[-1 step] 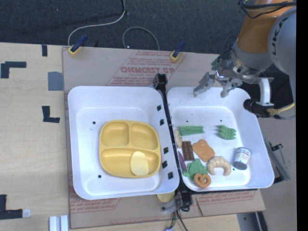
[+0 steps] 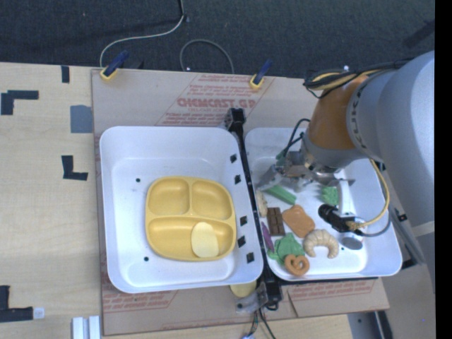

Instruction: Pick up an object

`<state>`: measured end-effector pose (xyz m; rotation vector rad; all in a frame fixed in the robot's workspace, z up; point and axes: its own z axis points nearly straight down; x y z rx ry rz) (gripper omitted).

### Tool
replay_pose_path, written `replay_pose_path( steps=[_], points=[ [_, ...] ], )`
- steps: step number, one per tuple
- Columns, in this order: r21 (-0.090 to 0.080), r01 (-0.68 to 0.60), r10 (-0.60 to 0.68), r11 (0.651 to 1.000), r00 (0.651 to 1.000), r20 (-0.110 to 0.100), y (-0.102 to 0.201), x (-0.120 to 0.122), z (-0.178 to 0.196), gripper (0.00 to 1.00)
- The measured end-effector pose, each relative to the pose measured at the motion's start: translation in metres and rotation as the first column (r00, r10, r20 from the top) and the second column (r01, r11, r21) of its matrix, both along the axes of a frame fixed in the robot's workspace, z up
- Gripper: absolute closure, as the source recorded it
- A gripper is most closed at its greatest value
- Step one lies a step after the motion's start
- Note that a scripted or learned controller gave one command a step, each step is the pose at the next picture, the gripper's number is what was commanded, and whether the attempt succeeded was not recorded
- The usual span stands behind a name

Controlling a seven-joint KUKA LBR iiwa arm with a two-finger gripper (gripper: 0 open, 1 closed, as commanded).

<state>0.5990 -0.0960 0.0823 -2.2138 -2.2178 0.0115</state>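
My gripper point(image 2: 291, 170) is low in the right bin point(image 2: 381, 256), near its back left part, and the grey arm with its orange band comes in from the right. Just below the gripper lies a green stick-shaped piece point(image 2: 282, 193). Farther toward the front lie an orange-brown slice point(image 2: 299, 219), a brown chocolate bar point(image 2: 275, 221), a croissant point(image 2: 324, 242), a green leafy piece point(image 2: 287, 246) and a small pretzel point(image 2: 296, 264). Another green piece point(image 2: 330, 193) is partly hidden under the wrist. Nothing is visibly held.
The left bin point(image 2: 120, 189) holds a yellow divided plate point(image 2: 176, 200) with a pale yellow disc point(image 2: 205, 242) in its front compartment. A black divider point(image 2: 244, 182) runs between the bins. Both bins rest on cardboard point(image 2: 205, 101) on the wooden bench.
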Motion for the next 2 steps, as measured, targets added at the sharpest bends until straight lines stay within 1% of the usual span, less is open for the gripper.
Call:
replay_pose_path(
  steps=[1, 2],
  points=[
    [0.000, -0.001, 0.001, 1.000, 1.000, 0.010, -0.005, 0.017, 0.004, 0.00],
    [-0.003, -0.001, 0.001, 1.000, 1.000, 0.015, -0.005, 0.018, 0.014, 1.00]
  ],
)
